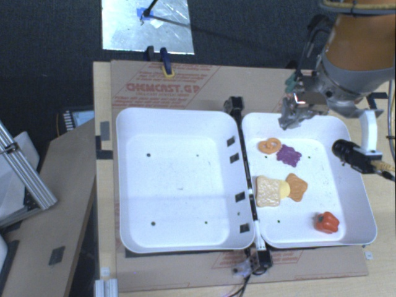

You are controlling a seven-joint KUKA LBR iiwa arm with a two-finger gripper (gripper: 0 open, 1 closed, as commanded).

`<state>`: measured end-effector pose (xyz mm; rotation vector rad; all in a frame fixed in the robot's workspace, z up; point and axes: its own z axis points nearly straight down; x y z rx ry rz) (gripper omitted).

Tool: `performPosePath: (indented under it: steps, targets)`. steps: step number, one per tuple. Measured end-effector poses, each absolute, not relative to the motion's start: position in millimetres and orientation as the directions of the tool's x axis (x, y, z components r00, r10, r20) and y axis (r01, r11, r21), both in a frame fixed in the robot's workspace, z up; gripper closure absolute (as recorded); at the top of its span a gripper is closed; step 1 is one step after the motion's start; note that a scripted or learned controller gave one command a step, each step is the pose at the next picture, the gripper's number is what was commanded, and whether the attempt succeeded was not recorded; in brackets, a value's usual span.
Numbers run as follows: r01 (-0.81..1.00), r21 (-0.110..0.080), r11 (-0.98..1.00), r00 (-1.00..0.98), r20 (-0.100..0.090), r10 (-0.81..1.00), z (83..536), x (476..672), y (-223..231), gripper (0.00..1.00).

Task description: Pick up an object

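The left bin [173, 178] holds nothing to grasp. In the right bin [352, 184], at right of centre, the objects lie close: a pretzel [270, 145] just beside a purple piece [288, 156], a bread slice [268, 191] touching an orange piece [296, 187], and a red pepper [327, 222] apart at lower right. The gripper [292, 120] hangs over the bin's upper edge, carrying nothing; whether its fingers are parted I cannot tell. Descending on a touching pair could nudge both away.
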<state>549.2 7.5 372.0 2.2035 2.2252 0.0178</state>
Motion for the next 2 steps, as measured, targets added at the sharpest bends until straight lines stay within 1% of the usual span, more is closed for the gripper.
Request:
performPosePath:
  steps: [1,2]
  targets:
    - [1.000,0.012,0.009,-0.009,0.002,1.000,473.7,549.3,53.6,1.00]
    - [1.000,0.002,0.014,-0.014,0.003,1.000,467.3,547.7,149.3,1.00]
